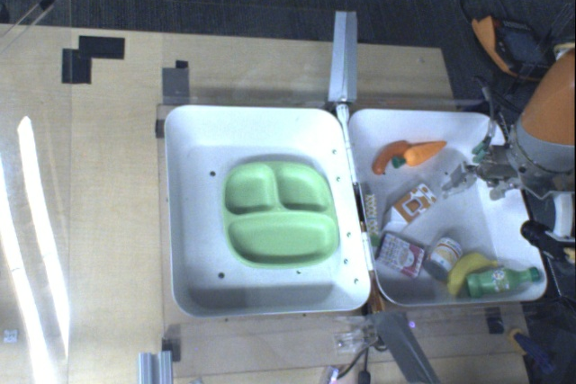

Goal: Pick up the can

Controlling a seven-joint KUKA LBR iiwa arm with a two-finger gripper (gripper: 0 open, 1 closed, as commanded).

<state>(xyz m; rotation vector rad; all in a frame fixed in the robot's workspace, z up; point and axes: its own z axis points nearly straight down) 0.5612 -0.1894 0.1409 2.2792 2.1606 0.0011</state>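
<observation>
Bench point(108, 193): pale wood, bearing two white bins side by side.
Left bin point(193, 283): holds a green tray point(281, 213) with three compartments, nothing on it.
Right bin point(450, 126): crowded; all the small things lie here.
Arm point(549, 117): reaching in from the right, orange band above the wrist, over the right bin's far-right part.
Gripper point(461, 180): low over the bin floor, between carrot and can, just beside the small box; too small to tell whether jaws stand apart or together; nothing seen between them.
Bottle point(504, 281): green, lying along the near wall.
Carrot point(409, 155): orange, lying toward the far wall.
Box point(400, 254): purple carton near the divider.
Banana point(466, 270): yellow, touching the can's right side.
Small box point(416, 202): orange and white, mid-bin.
Can point(445, 253): small, pale top, near the near wall, wedged between box and banana.
Step in hand: approach, by judgement; can not yet grasped.
Doing it well: centre above the can, align fingers across the free sides away from banana and box, descend straight, close firmly, lift vertically.
</observation>
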